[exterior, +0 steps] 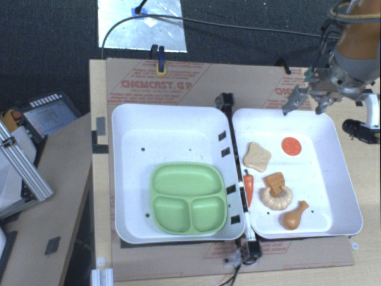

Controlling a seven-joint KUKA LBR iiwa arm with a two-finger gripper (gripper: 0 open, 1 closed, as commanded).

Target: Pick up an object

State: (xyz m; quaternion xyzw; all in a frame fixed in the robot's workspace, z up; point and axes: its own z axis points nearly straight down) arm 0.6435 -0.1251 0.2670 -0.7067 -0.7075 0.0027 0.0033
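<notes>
Tool (pixel 308 102) hangs open, fingers spread, nothing btwn them, over the right bin's (pixel 340 159) far rim at approx 1 o'clock. Inside that bin: red disc (pixel 291 146) nearest the tool, bread slice (pixel 256 157) at 9 o'clock of the disc, brown block (pixel 274 182) touching garlic bulb (pixel 277 198), drumstick (pixel 294 215) at 5 o'clock, carrot (pixel 248 186) by the divider. Left bin (pixel 137 130) holds a green tray (pixel 187 196).

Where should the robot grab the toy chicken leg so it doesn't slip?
Probably by the thin bone end of the chicken leg, coming straight down from above. It lies flat in the right bin, slanting from a fat lower-left end to a narrow upper-right end, so the narrow part fits between the fingers more easily. There is free floor around that end. The gripper is over the bin's far edge.
</notes>
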